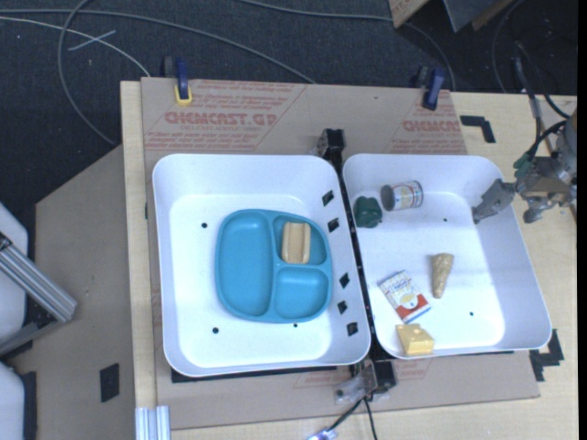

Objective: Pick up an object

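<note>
Two shallow white bins side by side on a tan surface [248,117] with red print, clamped at the far edge by two blue clamps [183,82]. In the left bin [183,246]: a blue divided tray [248,269], with a tan bread-like piece [295,242] lying in its upper right compartment. In the right bin [514,282]: a dark green lump [368,212] near the far left corner, a small tin can [404,195] on its side just beside it, a beige cone-shaped piece [441,274] near the middle, a small red-and-white carton [404,295] lying flat to the cone's left, and a yellow block [415,339] at the near edge, just below the carton. At the right bin's far right rim: the end effector [510,207], reaching in from the right, fingers spread apart, nothing between them. All right-bin objects well apart from the end effector, the can nearest. Black cables trailing across the dark floor [73,81] beyond the surface.
</note>
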Controlling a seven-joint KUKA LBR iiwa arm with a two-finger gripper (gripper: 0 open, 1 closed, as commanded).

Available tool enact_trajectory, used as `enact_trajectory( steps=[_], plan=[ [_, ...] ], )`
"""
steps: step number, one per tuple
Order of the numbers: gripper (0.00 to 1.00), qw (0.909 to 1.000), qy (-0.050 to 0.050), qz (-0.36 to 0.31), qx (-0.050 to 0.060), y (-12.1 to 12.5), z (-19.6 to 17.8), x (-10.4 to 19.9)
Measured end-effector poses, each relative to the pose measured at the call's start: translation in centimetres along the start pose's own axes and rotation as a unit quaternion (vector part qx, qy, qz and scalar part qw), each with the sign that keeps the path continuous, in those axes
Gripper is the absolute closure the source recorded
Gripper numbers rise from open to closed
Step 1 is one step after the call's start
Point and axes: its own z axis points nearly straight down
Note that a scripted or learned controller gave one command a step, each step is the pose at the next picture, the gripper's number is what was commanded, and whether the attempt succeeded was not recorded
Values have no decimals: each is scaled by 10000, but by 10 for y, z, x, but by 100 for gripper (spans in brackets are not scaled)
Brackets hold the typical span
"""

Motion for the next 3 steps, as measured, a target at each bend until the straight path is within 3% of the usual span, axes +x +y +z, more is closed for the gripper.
enact_trajectory(
  steps=[1, 3],
  plan=[
    [0, 10000, -16, -19, -62, 3, -7, 1],
    [0, 10000, -5, -14, -30, -4, 106, -11]
  ],
)
